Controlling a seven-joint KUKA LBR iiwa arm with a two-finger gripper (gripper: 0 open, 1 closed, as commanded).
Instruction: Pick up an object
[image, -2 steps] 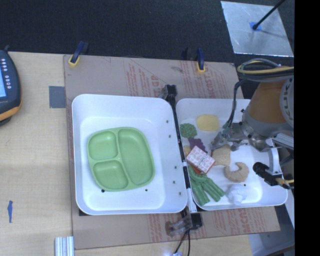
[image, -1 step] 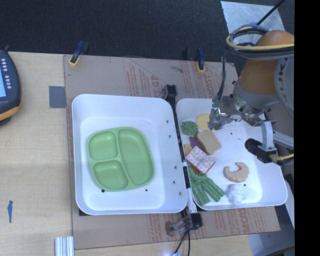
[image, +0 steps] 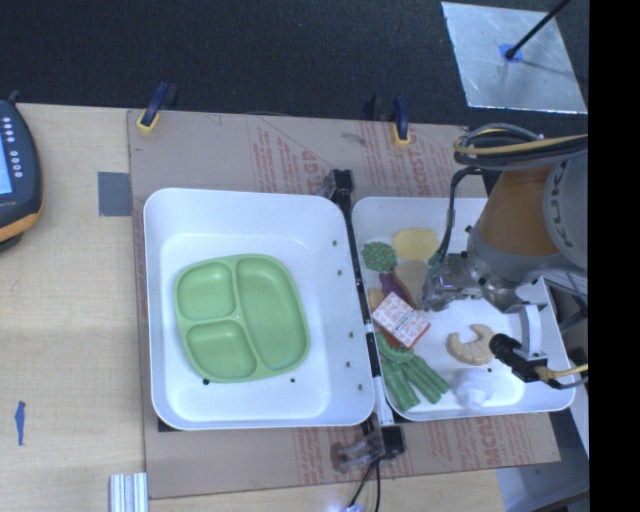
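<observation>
- Two shallow white bins sit side by side on the bench: the left bin (image: 160, 300) and the right bin (image: 540, 400).
- A green divided plate (image: 242, 317) with three compartments lies flat in the left bin, well apart from me.
- My gripper (image: 440, 285) hangs low over the middle of the right bin, my grey arm (image: 520, 215) with its orange band reaching in from the right.
- Whether my grip is spread or closed, I cannot tell; the wrist hides that from above.
- Just beside me lie a purple piece (image: 397, 290) and a tan piece (image: 410, 272), close together.
- A red-and-white packet (image: 400, 320) lies tilted near the bin's left wall, just below those pieces.
- A green broccoli piece (image: 378, 255) sits at the upper left, with a pale yellow round piece (image: 416, 242) beside it.
- Green bean pods (image: 412, 372) lie below the packet, touching its lower edge.
- A tan croissant-shaped piece (image: 470, 346) rests right of the packet, and a white crumpled piece (image: 472, 390) lies near the bin's front wall.
</observation>
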